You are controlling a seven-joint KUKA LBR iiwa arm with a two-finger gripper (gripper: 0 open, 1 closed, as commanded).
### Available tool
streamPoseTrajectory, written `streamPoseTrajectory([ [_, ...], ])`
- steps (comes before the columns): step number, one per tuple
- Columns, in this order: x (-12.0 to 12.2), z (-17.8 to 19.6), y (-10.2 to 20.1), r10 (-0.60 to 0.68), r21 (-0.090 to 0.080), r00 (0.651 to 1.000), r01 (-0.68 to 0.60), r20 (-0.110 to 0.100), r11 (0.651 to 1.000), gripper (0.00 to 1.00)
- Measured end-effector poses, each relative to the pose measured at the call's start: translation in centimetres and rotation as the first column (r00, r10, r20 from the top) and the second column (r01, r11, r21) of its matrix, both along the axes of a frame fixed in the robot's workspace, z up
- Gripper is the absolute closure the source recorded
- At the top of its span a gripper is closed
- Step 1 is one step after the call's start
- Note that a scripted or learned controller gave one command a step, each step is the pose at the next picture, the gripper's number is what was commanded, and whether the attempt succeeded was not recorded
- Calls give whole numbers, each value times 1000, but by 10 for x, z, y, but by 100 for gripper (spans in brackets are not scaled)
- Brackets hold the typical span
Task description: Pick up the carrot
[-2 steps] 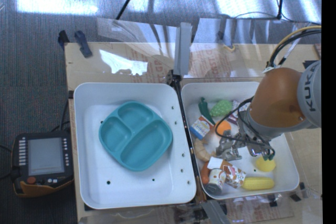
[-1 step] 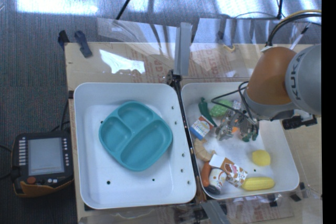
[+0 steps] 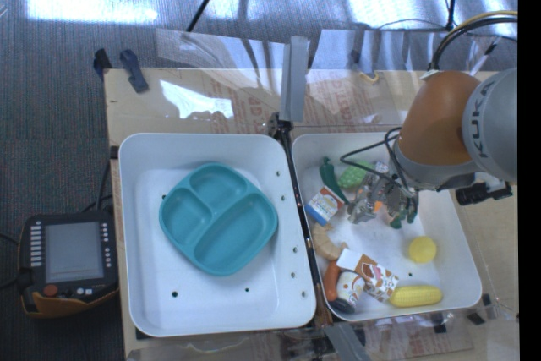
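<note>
The hand point(image 3: 382, 205) is hovering low over the middle of the right bin point(image 3: 463, 254); can't tell its grip. The carrot point(image 3: 331, 281) is sitting at the bin's 7 o'clock corner, under a carton point(image 3: 368, 277), well apart.

You have two white bins: the left bin point(image 3: 135, 266) at the frame's centre-left carries a teal divided plate point(image 3: 218, 217). The right bin point(image 3: 461, 254) shows an orange carrot point(image 3: 330, 281), a yellow lemon point(image 3: 422, 248), yellow corn point(image 3: 415, 296) and a green vegetable point(image 3: 354, 175).
</note>
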State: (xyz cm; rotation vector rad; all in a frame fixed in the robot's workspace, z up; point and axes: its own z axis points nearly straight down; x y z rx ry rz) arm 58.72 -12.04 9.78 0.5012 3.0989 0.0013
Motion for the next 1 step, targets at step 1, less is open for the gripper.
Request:
streamPoseTrajectory([
  [1,-23,91,46,-304,0,953,304,0,953,100],
])
